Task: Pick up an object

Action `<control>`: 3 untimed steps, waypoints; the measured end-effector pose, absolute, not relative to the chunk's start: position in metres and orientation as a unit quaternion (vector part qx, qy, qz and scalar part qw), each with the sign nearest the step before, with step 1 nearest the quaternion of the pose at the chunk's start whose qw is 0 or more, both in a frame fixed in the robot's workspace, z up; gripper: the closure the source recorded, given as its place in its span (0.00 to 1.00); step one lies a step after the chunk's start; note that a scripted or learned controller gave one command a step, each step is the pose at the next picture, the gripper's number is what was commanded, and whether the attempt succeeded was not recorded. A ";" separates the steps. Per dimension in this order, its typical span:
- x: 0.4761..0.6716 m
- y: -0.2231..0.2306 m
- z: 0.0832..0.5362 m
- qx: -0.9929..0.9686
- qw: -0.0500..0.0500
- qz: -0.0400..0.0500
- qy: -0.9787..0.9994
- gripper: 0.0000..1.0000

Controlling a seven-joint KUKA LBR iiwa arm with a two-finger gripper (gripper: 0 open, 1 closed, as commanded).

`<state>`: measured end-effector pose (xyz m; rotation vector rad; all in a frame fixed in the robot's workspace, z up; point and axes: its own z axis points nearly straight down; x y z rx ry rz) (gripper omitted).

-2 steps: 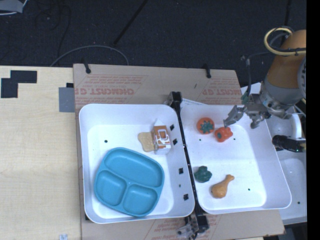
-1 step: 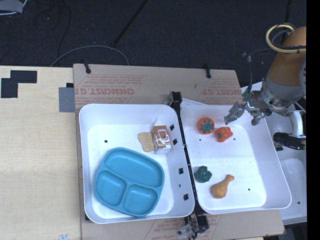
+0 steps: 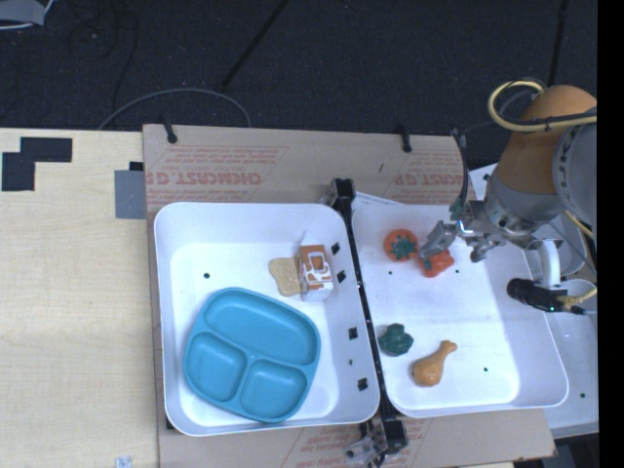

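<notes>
Red-orange toy (image 3: 437, 261) sits right under our gripper (image 3: 450, 245), tomato (image 3: 399, 245) just left; we can't tell the gripper's state.

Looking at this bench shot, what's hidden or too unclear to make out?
- Red item under the gripper, camera view: partly covered by the gripper; contact and hold unclear.
- Small printed box in the left bin: print too small to read.
- Tan piece: partly behind the box, shape unclear.
- Arm: cut off by the right edge.
</notes>
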<state>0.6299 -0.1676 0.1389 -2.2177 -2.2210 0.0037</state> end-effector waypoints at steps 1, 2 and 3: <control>0.630 -0.166 0.087 -0.707 0.002 0.001 -0.708 0.00; 0.630 -0.167 0.099 -0.707 0.001 0.000 -0.708 1.00; 0.637 -0.175 0.152 -0.707 -0.001 0.000 -0.707 1.00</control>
